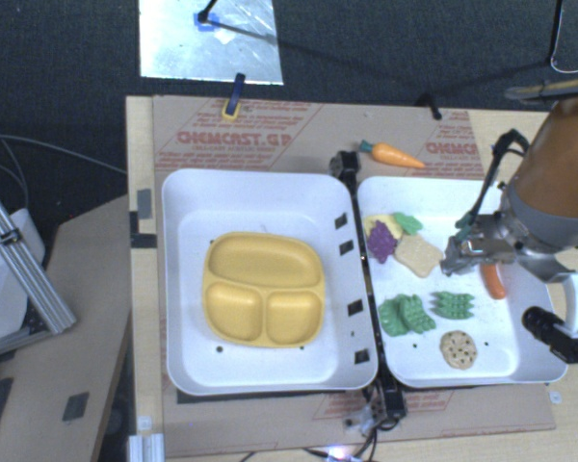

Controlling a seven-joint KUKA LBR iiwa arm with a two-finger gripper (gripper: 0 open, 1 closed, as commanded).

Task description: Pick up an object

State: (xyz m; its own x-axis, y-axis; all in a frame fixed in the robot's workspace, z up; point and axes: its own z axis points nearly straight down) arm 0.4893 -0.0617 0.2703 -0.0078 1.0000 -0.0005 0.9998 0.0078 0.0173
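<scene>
The right bin (433, 192) holds toy food. A purple grape bunch (381, 243), a tan bread slice (416, 255) and a yellow-and-green piece (395, 224) lie at its upper left. Two green leafy pieces (406, 315) (453, 304) and a round cookie (459, 348) lie lower down. An orange-red sausage (494, 280) rests at mid right. My gripper (462, 256) hangs over this bin between the bread slice and the sausage, just right of the bread. I see nothing held in it.
The left bin (188, 258) holds a yellow divided plate (264, 288). A toy carrot (393, 155) lies on the cardboard behind the right bin. A black divider (362, 268) runs between the bins.
</scene>
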